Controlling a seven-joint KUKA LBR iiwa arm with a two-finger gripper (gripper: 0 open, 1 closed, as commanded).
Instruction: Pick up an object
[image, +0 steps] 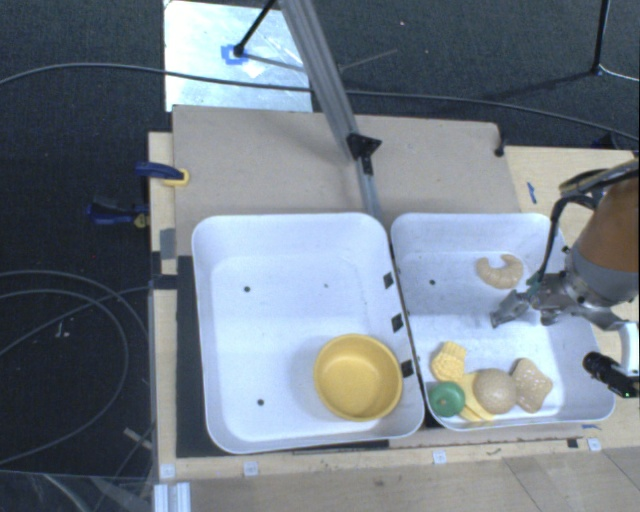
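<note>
The gripper (508, 312) hangs over the right bin (440, 240), whether parted or closed I cannot tell; the croissant (499, 270) lies just beyond it, long axis crosswise

blue clamp (112, 212), floor cables (60, 330), tripod leg (330, 80)
</note>
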